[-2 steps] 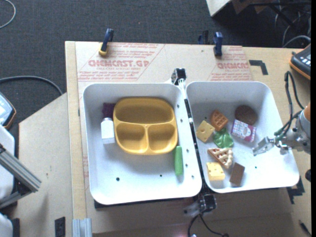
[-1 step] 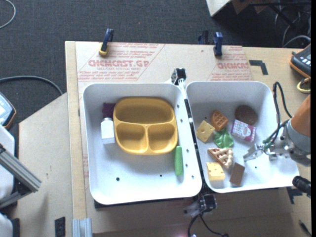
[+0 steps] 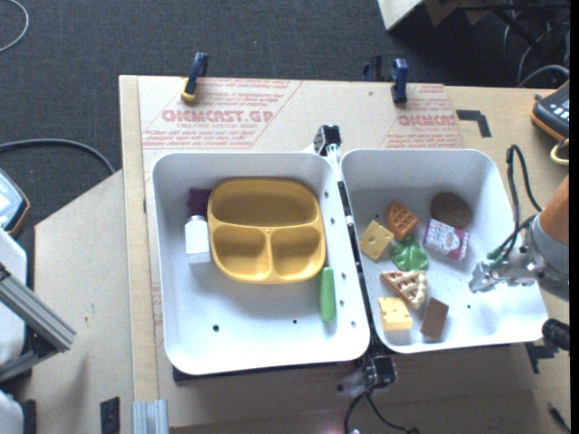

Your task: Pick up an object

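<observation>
The picking is not yet done: the metal two-finger hand (image 3: pixel 484 277) hangs spread and holding nothing near the right shallow white bin's (image 3: pixel 470 163) right wall, apart from the small toy foods (image 3: pixel 405 259) lying inside.

bench (image 3: pixel 271 116) w/ printed board top | left bin (image 3: pixel 172 269) + right bin (image 3: pixel 488 174) side by side, touching
</observation>
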Available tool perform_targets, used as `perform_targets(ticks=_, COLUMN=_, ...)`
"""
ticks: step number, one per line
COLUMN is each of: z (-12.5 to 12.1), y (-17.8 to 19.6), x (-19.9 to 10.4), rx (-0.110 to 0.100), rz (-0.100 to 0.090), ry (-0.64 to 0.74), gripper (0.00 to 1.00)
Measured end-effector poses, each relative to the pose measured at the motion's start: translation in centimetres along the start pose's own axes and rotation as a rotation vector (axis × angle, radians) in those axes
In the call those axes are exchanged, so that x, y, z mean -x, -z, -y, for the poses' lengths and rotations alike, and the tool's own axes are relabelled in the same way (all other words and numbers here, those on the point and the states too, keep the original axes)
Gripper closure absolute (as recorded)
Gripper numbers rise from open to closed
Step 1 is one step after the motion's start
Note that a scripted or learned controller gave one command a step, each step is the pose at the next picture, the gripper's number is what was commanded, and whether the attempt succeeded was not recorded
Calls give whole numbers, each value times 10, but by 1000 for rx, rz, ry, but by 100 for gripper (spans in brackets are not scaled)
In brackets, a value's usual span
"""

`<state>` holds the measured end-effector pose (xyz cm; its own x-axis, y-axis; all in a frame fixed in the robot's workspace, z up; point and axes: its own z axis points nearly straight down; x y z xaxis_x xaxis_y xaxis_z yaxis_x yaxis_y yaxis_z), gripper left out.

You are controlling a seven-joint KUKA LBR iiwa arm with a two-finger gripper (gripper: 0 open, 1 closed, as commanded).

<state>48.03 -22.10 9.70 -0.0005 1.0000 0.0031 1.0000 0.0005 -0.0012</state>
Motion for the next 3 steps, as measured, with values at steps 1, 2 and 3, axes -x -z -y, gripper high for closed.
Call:
perform_targets(ticks=1, z=-1, y=64, x=1, rx=8, rz=8, ry=0, gripper=100)
perform_targets(ticks=2, z=-11, y=119, x=-3, rx=9, rz=7, ry=2, gripper=100)
perform_targets(ticks=3, z=-12, y=128, x=-2, rx=6, rz=6, ry=1, gripper=100)
